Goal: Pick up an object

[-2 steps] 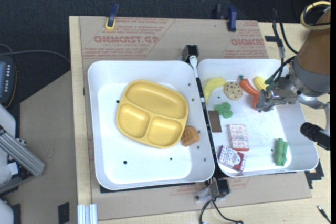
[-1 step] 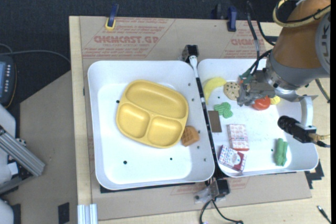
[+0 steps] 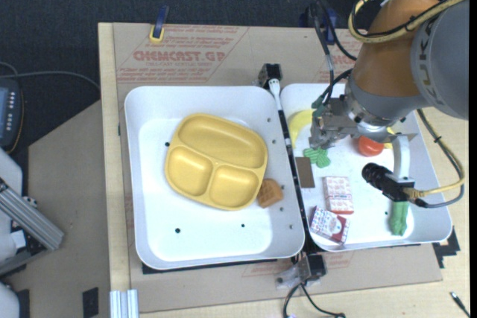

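My gripper (image 3: 323,139) is low over the left part of the right bin (image 3: 428,231). Its tip is right above a small green leafy piece (image 3: 320,157), and I cannot see whether it touches it. A yellow rounded item (image 3: 299,123) lies just left of the gripper, and a red-orange round item (image 3: 370,146) just right of it. Nearer the front lie a red-and-white packet (image 3: 337,194) and a second packet (image 3: 328,226). A green elongated piece (image 3: 399,219) rests at the bin's front right.
The left bin (image 3: 149,234) holds a yellow three-compartment plate (image 3: 216,160), with a brown lump (image 3: 270,192) at the plate's right edge. A brown flat strip (image 3: 304,171) lies by the divider between the bins. The arm covers the back right of the right bin.
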`<action>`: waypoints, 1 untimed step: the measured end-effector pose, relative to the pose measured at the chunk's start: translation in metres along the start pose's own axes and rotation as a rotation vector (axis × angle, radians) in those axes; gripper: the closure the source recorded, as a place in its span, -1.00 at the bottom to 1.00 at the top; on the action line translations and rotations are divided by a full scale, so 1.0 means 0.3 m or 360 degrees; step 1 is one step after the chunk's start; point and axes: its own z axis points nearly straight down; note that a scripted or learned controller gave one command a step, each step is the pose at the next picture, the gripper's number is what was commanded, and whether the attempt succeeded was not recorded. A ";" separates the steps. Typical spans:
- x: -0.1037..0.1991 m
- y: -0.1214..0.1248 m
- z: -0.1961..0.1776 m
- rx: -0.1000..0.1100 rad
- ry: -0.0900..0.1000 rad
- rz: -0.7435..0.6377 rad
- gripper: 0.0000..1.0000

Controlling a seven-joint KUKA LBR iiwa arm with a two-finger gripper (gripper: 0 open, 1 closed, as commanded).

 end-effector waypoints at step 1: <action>0.182 0.038 -0.074 -0.0007 0.0000 -0.0002 1.00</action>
